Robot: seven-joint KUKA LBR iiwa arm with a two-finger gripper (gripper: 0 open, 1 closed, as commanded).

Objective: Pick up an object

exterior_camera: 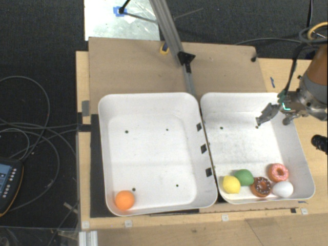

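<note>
Camera view: pincer hanging over the right bin, nothing picked yet.

Nearest, along the right bin's (pixel 241 137) front wall, lie a lemon (pixel 231 184), a green fruit (pixel 244 177), a chocolate donut (pixel 262 187), a white ball (pixel 283 189) and a pink donut (pixel 278 172), crowded close; an orange (pixel 124 200) sits alone in the left bin (pixel 148 137). Farther back the pincer (pixel 277 114) hangs with fingers spread, gripping nothing. This looks like the approach step; next it should travel forward over the cluster and descend on one item.
</note>
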